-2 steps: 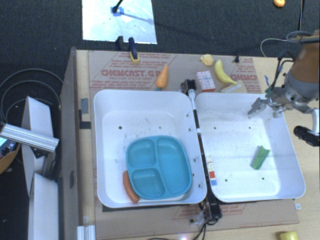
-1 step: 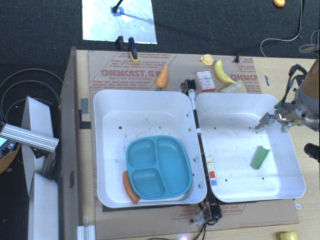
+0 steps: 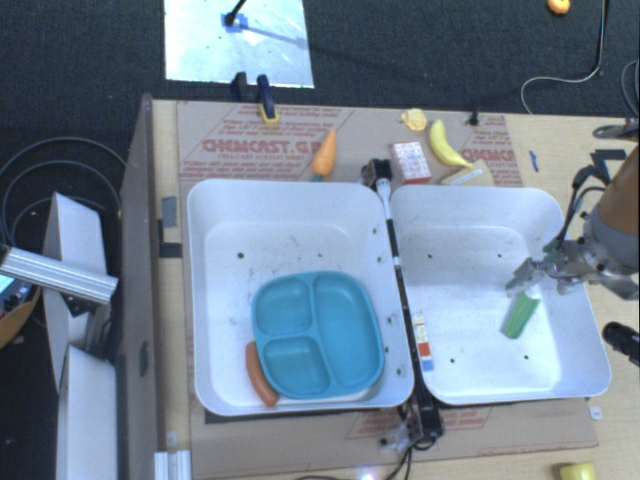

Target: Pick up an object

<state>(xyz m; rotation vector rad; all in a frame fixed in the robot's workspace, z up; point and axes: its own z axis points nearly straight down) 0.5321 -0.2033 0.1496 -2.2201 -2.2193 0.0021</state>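
- A dark carpeted floor is surrounding the bench (image 3: 300, 138), whose brown top is carrying two white bins side by side.
- The left bin (image 3: 230, 228) is holding a blue tray (image 3: 317, 333) with three compartments, lying toward the bin's lower middle.
- An orange sausage (image 3: 261, 373) is lying just beside the tray's lower left edge.
- The right bin (image 3: 470, 238) is holding a green block (image 3: 520, 316), lying tilted at the right of the bin floor.
- The gripper (image 3: 530, 278) is reaching in from the right edge of the frame and hanging just above the block's upper end; whether its fingers are apart or together, I cannot tell.
- Above the bins, on the bench, a carrot (image 3: 323, 154), a banana (image 3: 444, 144) and a small box (image 3: 411, 162) are lying near one another.
- A small orange ball (image 3: 559, 4) is sitting on the floor at the upper right.
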